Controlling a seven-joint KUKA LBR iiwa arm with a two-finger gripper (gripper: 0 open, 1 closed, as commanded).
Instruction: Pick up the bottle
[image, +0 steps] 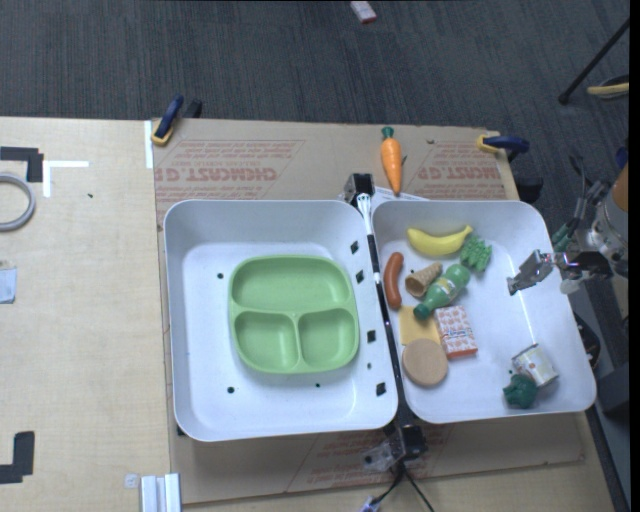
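Green broccoli toy (520, 392) lies in the right white plastic bin's (560, 400) near corner, small green bottle (443, 290) lies tilted mid-bin between tan cone (424, 276) and red-white box (457, 331), metal two-finger gripper (531, 271) spread open, holding nothing, over the right rim.

Red printing on the cardboard sheet (300, 160) behind the left bin (190, 300) appears upside down and seems to read "CHEMAST"; a matching red line behind the right bin (540, 300) is too small to read.
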